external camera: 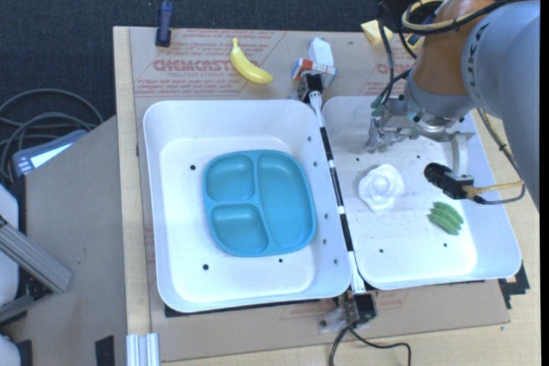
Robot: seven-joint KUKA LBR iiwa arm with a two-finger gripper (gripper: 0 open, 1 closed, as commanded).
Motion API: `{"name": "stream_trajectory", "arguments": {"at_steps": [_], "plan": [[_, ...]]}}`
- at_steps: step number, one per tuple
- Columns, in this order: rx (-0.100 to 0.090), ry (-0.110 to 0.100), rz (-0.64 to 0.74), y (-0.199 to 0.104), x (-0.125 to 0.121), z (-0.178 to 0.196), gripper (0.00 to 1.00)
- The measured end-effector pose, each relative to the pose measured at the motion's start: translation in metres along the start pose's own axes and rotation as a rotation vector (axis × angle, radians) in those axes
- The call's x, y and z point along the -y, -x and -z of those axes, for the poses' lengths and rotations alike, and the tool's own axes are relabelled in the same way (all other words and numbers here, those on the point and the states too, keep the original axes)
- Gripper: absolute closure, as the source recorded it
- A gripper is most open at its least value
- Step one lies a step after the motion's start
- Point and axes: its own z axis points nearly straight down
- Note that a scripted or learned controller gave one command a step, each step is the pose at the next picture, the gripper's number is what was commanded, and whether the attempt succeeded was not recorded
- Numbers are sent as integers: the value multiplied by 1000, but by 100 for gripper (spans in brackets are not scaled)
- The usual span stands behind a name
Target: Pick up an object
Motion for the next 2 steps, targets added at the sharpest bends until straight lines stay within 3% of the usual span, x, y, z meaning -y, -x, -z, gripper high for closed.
{"name": "stream_trajectory", "arguments": {"at_steps": [1, 2], "plan": [[0, 0, 0, 0, 0, 0, 0], [-1, -4, 1, -3, 11, -20, 0]]}}
